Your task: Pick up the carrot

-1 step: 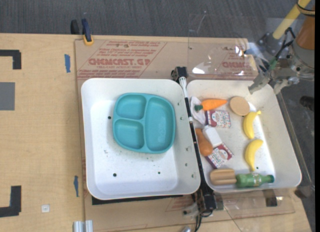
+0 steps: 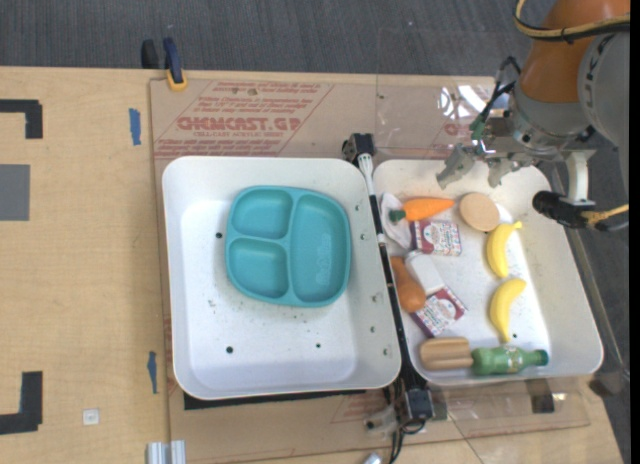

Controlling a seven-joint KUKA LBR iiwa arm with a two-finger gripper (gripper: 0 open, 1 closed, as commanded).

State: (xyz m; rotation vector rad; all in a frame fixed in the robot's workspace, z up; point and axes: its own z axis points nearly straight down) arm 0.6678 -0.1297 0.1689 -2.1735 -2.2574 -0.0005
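Note:
The carrot (image 2: 430, 208), orange with a green top pointing left, lies near the back left of the right bin (image 2: 575, 287). My gripper (image 2: 475, 169) hangs over the bin's back edge, up and to the right of the carrot and apart from it. Its fingers (image 2: 453, 167) are spread open with nothing between them.
Also in the right bin are a tan round bun (image 2: 480, 212), two bananas (image 2: 503, 249) (image 2: 507, 307), a green bottle (image 2: 508, 358), a brown roll (image 2: 445, 353), an orange sausage-like piece (image 2: 408, 286) and two packets (image 2: 440, 237) (image 2: 440, 310). A teal divided plate (image 2: 290, 245) sits in the left bin (image 2: 200, 322).

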